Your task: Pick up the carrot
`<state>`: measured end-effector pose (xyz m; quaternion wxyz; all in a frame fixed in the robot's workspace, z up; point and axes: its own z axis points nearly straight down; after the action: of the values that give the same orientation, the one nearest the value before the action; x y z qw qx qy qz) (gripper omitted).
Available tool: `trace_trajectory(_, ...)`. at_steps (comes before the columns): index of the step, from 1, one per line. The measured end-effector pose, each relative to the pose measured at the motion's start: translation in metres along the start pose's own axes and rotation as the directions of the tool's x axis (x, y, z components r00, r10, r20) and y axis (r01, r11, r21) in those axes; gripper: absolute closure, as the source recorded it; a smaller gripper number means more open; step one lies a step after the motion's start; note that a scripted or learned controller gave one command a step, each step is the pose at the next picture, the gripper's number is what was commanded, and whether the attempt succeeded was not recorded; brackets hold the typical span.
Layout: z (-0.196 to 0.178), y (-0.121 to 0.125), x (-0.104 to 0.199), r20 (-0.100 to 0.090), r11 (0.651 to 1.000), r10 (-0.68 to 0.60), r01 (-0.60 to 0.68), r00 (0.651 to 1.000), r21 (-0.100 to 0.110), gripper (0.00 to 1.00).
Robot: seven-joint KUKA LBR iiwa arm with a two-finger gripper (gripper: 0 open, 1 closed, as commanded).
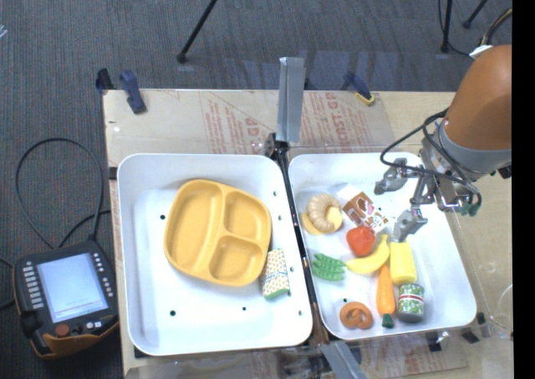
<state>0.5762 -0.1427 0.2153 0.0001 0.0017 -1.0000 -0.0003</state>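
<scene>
Orange carrot (384, 292) lying lengthwise at the near end of the right-hand bin (464, 281), between a pretzel (357, 315) and a green-lidded jar (410, 301), with a yellow block (402, 262) beyond it and, farther still, the gripper (408, 224) poised with fingers spread, grasping nothing.

Two white bins sit side by side on a tabletop (192, 122). The left bin (142, 285) holds a yellow divided plate (219, 232). In the right bin (447, 264), an orange carrot (384, 291) lies near the front edge, beside a banana (370, 261). The jaws (408, 222) hover above, nothing between them.
</scene>
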Motion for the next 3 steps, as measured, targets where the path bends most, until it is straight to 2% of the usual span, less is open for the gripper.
trace_trajectory(1,0.121,0.012,0.067,-0.012,0.993,0.119,-0.119,0.993,-0.002,0.0)
trace_trajectory(2,0.129,0.005,0.1,-0.003,0.997,0.073,-0.073,0.997,-0.001,0.0)
trace_trajectory(3,0.129,0.036,0.1,-0.003,0.998,0.069,-0.069,0.998,-0.002,0.0)
